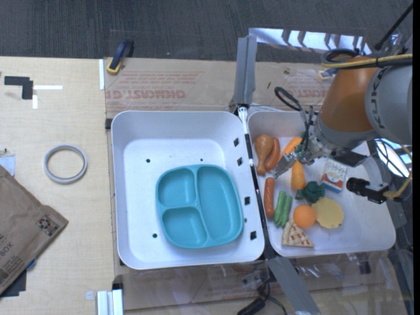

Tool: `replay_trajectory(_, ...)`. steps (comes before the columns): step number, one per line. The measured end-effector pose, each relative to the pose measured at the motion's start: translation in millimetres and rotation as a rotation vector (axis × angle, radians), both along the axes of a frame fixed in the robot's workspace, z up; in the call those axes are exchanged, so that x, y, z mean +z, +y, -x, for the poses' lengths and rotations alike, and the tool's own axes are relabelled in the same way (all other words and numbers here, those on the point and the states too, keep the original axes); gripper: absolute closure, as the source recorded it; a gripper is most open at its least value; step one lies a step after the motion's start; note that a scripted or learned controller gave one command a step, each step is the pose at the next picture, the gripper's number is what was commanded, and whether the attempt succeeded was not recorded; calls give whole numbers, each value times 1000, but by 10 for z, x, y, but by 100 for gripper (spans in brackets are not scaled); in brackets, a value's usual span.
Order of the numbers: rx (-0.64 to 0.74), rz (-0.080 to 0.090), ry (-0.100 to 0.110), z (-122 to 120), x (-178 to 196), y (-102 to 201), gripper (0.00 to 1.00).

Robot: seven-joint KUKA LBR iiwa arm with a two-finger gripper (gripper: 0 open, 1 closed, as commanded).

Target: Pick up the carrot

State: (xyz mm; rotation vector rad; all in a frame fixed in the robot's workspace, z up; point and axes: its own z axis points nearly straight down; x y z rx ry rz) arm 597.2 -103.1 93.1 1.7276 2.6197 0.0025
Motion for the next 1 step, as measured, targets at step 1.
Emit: replay_trajectory(1,-5,0,-2,-4,96,-14,100)
